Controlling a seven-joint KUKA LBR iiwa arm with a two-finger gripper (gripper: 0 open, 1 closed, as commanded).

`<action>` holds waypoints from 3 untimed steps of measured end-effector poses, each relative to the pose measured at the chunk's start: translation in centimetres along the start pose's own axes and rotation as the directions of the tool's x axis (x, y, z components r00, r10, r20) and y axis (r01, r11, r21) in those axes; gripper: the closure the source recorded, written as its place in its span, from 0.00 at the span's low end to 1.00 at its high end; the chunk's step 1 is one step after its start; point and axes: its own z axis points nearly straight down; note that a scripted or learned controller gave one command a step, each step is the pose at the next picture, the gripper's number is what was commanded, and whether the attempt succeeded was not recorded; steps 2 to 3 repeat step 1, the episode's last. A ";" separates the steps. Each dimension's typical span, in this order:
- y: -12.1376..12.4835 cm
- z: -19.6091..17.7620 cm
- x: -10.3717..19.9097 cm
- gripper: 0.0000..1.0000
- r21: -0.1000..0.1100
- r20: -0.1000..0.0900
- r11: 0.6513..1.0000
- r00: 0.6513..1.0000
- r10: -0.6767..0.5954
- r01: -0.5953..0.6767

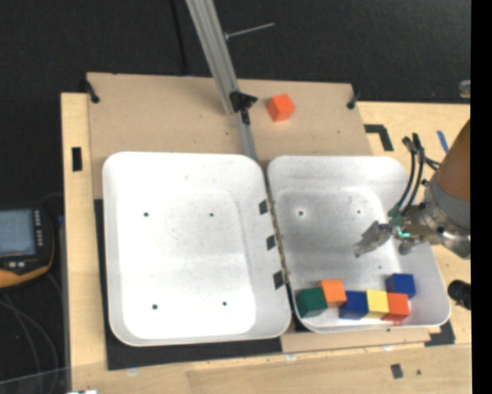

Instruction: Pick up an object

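Observation:
Several small blocks lie along the front edge of the right bin (328, 179): a green one (311, 300), an orange one (334, 291), a blue one (354, 304), a yellow one (378, 301), an orange-red one (398, 304) and another blue one (402, 284). My gripper (375, 238) hangs over the right part of this bin, above and behind the blocks. Its fingers point left and are spread apart with nothing between them.
The left bin (188, 245) sits beside the right one. An orange cube (280, 107) rests on the brown board behind the bins, next to a slanted metal rail (217, 56). A handheld screen device (11, 236) lies off the bench at the left.

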 end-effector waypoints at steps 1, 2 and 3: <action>2.7 14.1 -1.4 0.00 -0.002 0.003 1.000 1.000 0.005 -0.005; 2.7 14.1 -1.4 0.00 -0.002 0.003 1.000 1.000 0.005 -0.005; 2.7 14.1 -1.4 0.00 -0.002 0.003 1.000 1.000 0.005 -0.005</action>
